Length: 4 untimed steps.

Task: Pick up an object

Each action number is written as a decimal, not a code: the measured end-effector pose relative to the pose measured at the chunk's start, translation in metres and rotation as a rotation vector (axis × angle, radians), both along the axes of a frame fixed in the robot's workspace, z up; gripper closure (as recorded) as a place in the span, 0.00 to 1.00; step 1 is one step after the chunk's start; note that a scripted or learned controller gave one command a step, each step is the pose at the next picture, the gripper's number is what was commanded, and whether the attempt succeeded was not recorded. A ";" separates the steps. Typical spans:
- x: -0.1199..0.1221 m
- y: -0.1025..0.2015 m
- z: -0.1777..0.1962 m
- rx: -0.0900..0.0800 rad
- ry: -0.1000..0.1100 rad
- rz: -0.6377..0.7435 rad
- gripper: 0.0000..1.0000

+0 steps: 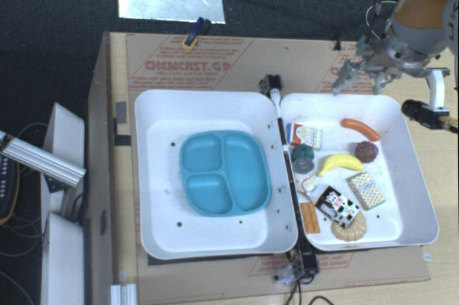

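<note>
The gripper (364, 79) hangs with fingers spread and nothing between them, above the far rim of the right bin (412, 153). Below it lie a sausage (360, 128), a banana (340, 164) (among other small items); the left bin (154, 153) holds a blue tray (224, 173).

Left white bin (154, 153): turquoise divided tray (224, 173). Right white bin (409, 153): orange-red sausage (360, 128), maroon ball (366, 151), yellow banana (340, 164), black-and-white spotted box (338, 205), tan cookie (351, 227), pale speckled packet (366, 190).
</note>
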<state>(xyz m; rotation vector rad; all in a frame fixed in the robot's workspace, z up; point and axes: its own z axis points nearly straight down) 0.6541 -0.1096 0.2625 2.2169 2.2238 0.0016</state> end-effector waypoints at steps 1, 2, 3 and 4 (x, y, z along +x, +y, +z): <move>0.003 -0.063 -0.088 -0.001 0.003 -0.002 0.00; -0.024 -0.100 -0.171 -0.008 -0.015 -0.002 0.00; 0.016 -0.046 -0.177 0.000 -0.002 0.001 0.00; 0.017 -0.047 -0.165 -0.001 -0.006 0.003 1.00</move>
